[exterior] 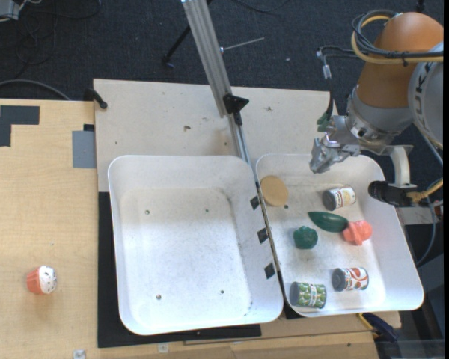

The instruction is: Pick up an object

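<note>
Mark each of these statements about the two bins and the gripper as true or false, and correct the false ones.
1. All the cans lie in the right bin. True: three cans, including the green-labelled can.
2. The gripper holds the tan disc. False: the disc lies in the bin, apart from the gripper.
3. The dark green leaf-shaped piece lies beside the orange-pink toy. True.
4. The small red-and-white object sits in the left bin. False: it rests on the wooden surface to the left of both bins.
</note>
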Controlling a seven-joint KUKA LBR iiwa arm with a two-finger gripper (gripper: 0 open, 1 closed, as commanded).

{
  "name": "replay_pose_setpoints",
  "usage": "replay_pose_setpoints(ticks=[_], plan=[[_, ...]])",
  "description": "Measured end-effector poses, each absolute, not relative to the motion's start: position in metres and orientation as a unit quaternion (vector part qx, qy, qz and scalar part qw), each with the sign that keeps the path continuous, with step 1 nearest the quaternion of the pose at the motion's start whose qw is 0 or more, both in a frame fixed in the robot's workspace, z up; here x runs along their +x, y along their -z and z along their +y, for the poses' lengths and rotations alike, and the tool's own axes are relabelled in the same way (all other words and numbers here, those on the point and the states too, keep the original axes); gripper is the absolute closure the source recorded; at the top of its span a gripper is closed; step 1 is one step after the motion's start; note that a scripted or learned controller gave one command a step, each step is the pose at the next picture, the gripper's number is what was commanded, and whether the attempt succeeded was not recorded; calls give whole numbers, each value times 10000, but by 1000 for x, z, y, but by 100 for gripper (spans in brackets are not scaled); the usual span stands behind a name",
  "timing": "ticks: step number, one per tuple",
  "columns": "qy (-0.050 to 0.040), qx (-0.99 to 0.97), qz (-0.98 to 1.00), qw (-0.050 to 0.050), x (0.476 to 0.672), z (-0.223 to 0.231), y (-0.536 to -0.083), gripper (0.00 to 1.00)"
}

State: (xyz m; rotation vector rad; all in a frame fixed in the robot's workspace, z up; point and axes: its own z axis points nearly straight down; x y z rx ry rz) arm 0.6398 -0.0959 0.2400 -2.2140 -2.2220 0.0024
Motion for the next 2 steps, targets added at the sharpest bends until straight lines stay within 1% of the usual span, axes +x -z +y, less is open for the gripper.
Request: replay_pose_setpoints(ticks=[1, 2], plan=[[-8, -7059, -7083, 28, 629, -43, -227, 100], [-6, -7055, -7087, 24, 619, 6, -237, 100]])
